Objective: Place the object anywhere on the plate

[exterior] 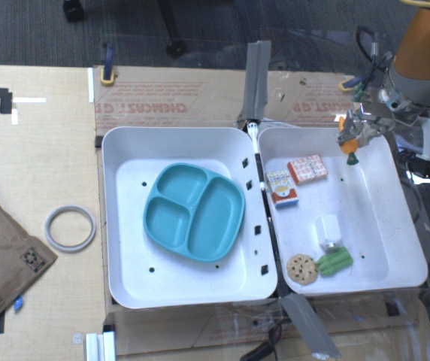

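Note:
A teal three-compartment plate (194, 210) lies in the left bin (125, 171). My gripper (349, 138) hangs over the back right part of the right bin (395, 201), well to the right of the plate. It is shut on a small orange toy carrot (349, 147) with a green tip, which hangs from the fingertips above the bin floor.
In the right bin lie a red and white box (307, 169), a smaller box (280, 185), a clear white piece (328, 230), a cookie (301, 268) and a green toy (334, 261). A tape ring (70, 226) lies on the bench at left. A divider (258, 194) separates the bins.

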Robot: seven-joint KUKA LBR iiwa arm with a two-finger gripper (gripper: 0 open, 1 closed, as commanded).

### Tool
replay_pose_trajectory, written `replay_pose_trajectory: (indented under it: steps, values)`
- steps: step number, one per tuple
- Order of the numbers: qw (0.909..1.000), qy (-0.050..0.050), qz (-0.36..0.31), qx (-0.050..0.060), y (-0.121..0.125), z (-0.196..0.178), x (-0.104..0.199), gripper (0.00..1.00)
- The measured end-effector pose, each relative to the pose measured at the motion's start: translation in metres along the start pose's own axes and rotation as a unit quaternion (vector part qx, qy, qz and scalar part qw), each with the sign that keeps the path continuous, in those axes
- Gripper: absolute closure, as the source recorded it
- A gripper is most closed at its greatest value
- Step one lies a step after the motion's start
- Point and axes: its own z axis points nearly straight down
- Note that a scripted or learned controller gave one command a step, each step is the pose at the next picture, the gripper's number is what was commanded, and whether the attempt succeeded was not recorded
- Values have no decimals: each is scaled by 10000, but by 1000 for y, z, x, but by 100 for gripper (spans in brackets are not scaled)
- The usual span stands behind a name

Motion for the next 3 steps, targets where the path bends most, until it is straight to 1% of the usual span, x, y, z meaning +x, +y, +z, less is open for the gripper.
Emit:
replay_pose_trajectory:
  steps: [1, 2, 3]
  values:
    - [10000, 8, -81, 9, -107, 25, 72, 100]
    - [9987, 8, -514, 7, -122, 25, 139, 100]
    - [9987, 2, -516, -4, -145, -3, 232, 100]
